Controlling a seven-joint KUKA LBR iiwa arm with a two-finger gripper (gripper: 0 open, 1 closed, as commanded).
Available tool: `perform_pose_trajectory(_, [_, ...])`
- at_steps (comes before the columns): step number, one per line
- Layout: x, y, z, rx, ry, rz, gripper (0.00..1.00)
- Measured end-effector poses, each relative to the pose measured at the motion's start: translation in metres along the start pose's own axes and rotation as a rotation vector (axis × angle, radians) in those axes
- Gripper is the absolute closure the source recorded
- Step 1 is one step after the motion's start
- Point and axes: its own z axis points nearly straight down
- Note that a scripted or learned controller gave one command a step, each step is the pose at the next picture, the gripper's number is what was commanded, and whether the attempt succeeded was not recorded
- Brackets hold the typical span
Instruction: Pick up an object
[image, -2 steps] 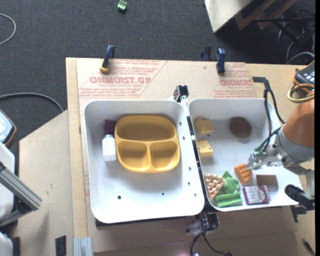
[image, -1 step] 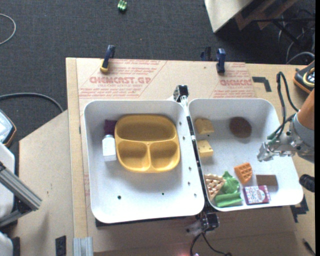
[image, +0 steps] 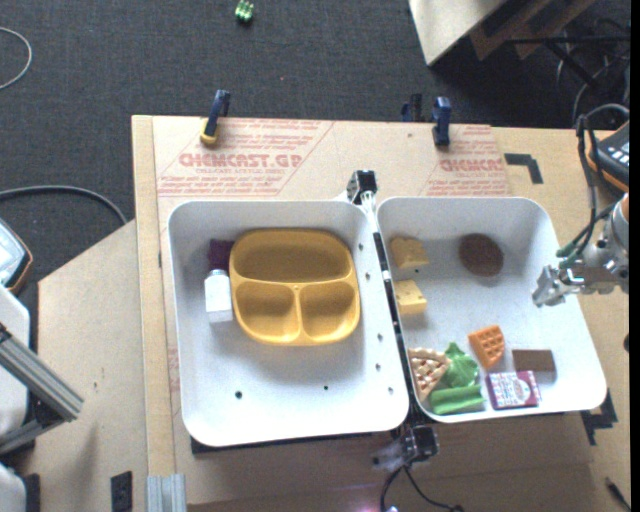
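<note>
We see the tool at the right edge of the right bin, hanging over the rim. We cannot make out how the tool is set, and we see nothing in its grip.

The things to pick up all lie in the right bin, to the left of the tool or below it in the picture. Nearest is a brown round piece, up and to the left of the tool. Below the tool lies a brown block, with an orange waffle-like piece just beside it on the far side. Just under those sits a small pink packet, and further from the tool a green toy next to a pizza-like slice. Across the bin from the tool, near the wall shared with the other bin, are two yellow cheese-like pieces, one below the other.

Well beyond them, the left bin holds a yellow divided tray, with a small white bottle and a dark purple thing on its far side. Both bins rest on the brown bench.
</note>
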Motion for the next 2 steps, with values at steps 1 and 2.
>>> perform_pose_trajectory(1, [0.054, 0.006, -0.002, 0.008, 0.005, -0.004, 1.0])
perform_pose_trajectory(2, [0.102, -0.004, 0.006, 0.012, 0.007, -0.004, 1.0])
